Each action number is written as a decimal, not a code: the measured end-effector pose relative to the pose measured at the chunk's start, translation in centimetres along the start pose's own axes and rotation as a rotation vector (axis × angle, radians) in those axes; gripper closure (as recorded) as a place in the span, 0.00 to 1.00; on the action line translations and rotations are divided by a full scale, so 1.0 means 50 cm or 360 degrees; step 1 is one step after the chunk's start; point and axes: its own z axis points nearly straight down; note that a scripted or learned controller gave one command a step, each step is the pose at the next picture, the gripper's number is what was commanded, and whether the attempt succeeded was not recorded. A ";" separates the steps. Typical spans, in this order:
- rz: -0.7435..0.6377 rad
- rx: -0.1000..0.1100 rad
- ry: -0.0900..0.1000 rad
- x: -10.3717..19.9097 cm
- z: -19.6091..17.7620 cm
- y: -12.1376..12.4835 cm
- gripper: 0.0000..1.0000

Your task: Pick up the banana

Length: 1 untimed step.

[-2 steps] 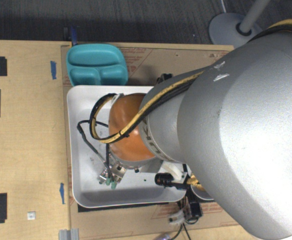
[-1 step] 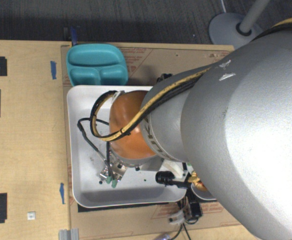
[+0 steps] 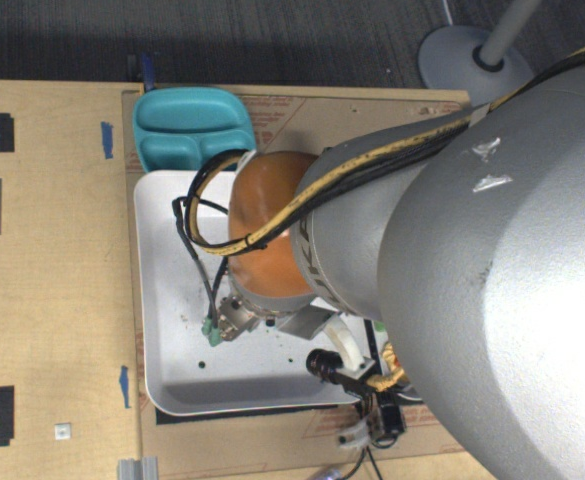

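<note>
Banana pickup at a standstill for the eye: where the fruit lies, and how its long axis runs, cannot be told, because the arm [image 3: 452, 268] reaches in from the right and covers the middle and right of the white bin [image 3: 167, 278]. If the fruit is in this bin, it is most likely under the orange band [image 3: 267, 228] or the grey bulk behind it.

The tool [image 3: 237, 316] hangs low over the bin floor, just left of centre, with a little grey metal and a green plug [image 3: 213, 334] poking out below the band. Whether it is released, clenched or grasping anything cannot be told from above.

Black cables [image 3: 197, 233] loop out to the left of the band.

Bare white floor shows along the bin's left side and near side, so there is open room there for a sideways shift. The left rim stands close to the tool, though apart from it. A teal tray [image 3: 192, 128] sits at the bin's far end, just beyond the band, and would crowd any move away from the camera. The brown worktop [image 3: 52, 268] stretches off to the left.
</note>
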 end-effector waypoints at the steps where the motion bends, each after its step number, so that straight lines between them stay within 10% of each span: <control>1: -0.0295 -0.0004 0.0004 -0.010 0.119 -0.005 1.00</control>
